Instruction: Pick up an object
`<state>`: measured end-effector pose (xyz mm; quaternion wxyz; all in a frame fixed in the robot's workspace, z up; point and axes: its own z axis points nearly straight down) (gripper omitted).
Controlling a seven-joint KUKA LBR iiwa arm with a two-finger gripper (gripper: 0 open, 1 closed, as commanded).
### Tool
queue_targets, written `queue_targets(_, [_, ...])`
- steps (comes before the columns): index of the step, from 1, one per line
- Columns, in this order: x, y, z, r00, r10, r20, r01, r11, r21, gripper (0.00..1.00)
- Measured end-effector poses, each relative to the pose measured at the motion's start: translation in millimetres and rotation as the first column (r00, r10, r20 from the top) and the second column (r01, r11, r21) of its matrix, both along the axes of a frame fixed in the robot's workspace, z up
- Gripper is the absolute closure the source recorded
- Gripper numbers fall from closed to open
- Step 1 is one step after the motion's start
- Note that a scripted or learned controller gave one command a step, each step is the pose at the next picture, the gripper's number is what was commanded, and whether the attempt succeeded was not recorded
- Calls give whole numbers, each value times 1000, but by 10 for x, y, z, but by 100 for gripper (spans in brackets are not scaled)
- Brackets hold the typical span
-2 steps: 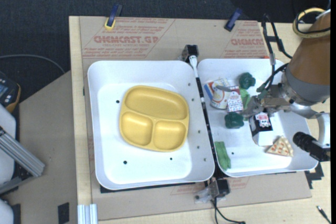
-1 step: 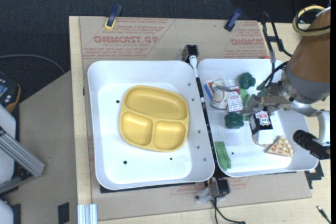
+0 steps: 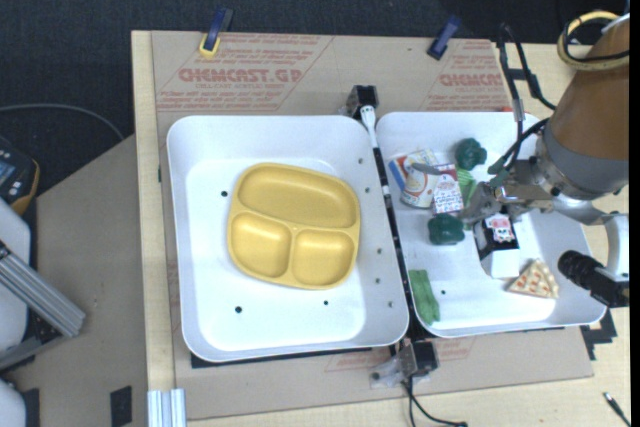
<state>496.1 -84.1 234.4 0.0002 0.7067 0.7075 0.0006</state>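
In the right bin [image 3: 470,315], the gripper [image 3: 490,205] hangs low among the clutter, just above a small black-and-white box [image 3: 497,235]; whether it holds anything I cannot tell. Around it lie a green lump [image 3: 446,231], a darker green one [image 3: 469,153], a printed packet [image 3: 428,179], a pizza slice [image 3: 534,280] and a green strip [image 3: 424,296]. The left bin [image 3: 200,245] bears a yellow tray [image 3: 294,225].

Red print reading "CHEMCAST GP" [image 3: 240,73] stands on the brown paper sheet [image 3: 300,65] covering the worktop behind the left bin; the matching print [image 3: 470,75] behind the right bin is partly hidden.
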Motion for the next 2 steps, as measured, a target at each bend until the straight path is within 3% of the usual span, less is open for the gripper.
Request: queue_targets(2, [-33,31,1,1000,-1,-1,1,1000,0,100])
